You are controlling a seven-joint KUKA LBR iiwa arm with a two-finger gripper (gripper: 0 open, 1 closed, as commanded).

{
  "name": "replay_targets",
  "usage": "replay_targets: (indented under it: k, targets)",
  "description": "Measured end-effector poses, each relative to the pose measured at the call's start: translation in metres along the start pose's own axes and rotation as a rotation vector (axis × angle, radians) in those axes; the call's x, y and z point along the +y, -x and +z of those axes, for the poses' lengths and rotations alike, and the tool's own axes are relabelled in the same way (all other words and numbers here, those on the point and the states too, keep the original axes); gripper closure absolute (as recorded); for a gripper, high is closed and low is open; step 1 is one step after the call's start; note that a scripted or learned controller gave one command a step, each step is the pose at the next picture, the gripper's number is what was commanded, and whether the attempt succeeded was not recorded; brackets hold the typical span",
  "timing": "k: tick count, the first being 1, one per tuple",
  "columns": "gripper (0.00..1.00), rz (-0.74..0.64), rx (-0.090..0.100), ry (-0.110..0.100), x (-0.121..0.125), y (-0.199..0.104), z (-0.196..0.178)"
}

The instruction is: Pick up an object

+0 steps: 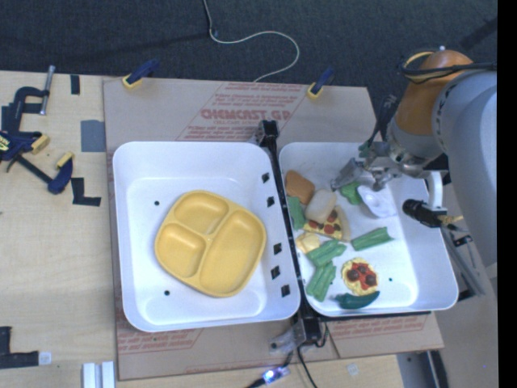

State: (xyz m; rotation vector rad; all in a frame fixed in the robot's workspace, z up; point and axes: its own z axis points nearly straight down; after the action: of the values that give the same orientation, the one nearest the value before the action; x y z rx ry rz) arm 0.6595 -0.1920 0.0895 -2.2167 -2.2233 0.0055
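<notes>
Right now the tool hangs low over the far part of the right bin, and from this high view I cannot tell what its grip is doing, or whether anything is in it. Just under it lie a small green piece and a white piece, very close, maybe touching it. More toy food is spread in that bin: a brown bun by the left wall, a pale lump beside it, a pizza slice with red dots, some green beans, one more bean lying apart toward the middle, a little round pizza, and a dark green pepper near the front wall. The left bin holds a yellow tray with three parts. I think all the food is light toy stuff, hard and smooth, so it could slip or pop out if it is pinched on a round side. The beans look long and thin, so I would grab one across the middle. The lone bean looks easiest, since it has bare floor around it. The white piece is nearest, but its shape is hard to see, so a grab there may miss. Both bins sit on the table.
</notes>
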Motion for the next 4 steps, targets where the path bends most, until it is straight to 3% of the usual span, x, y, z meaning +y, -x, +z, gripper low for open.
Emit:
replay_targets:
  k: [1,3,4]
  targets:
    - [1.0,-0.001,-0.001,0.003,0.001,-0.001,-0.013]
    - [1.0,0.001,0.001,0.007,0.009,-0.017,-0.122]
    - [1.0,0.002,0.002,0.004,0.009,-0.017,-0.135]
